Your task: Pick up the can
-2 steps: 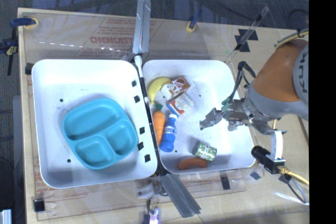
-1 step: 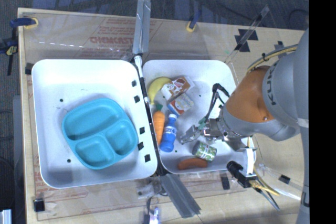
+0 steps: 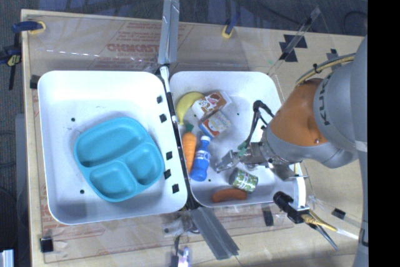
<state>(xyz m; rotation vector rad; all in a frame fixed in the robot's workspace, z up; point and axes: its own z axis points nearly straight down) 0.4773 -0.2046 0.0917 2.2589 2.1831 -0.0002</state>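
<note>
The can (image 3: pixel 243 181) is small, green-labelled with silver ends, and lies on its side near the front of the right bin (image 3: pixel 262 81). My gripper (image 3: pixel 230 159) hangs low over that bin, just behind and slightly left of the can, close to it. The grey arm with its orange band (image 3: pixel 299 122) reaches in from the right. Nothing shows held in the gripper.
In the right bin a blue bottle (image 3: pixel 200 158) and a carrot (image 3: pixel 189 151) lie left of the gripper, with a banana (image 3: pixel 185 103) and a snack carton (image 3: pixel 212 114) behind. A sausage (image 3: pixel 228 195) lies in front of the can. The left bin (image 3: pixel 56 97) holds a blue divided plate (image 3: pixel 119 158).
</note>
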